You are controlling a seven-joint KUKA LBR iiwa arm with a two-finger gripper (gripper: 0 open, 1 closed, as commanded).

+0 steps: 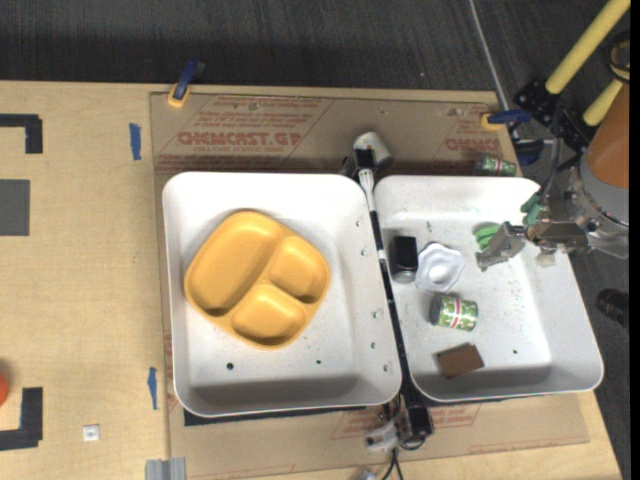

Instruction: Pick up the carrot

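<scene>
The gripper (497,249) hangs at 3 o'clock over the right bin (560,368); whether it is apart or together, I cannot tell.

Carrot (487,235): cannot be told for certain; the only likely sign is a small green piece, perhaps its leafy top
Colour: bright green; an orange body cannot be seen
Place: in the right bin (575,368), in its far right part, well apart from the bin's near rim
Neighbour: just beside the gripper (497,251), at its upper left
Pose: too small to tell
</scene>
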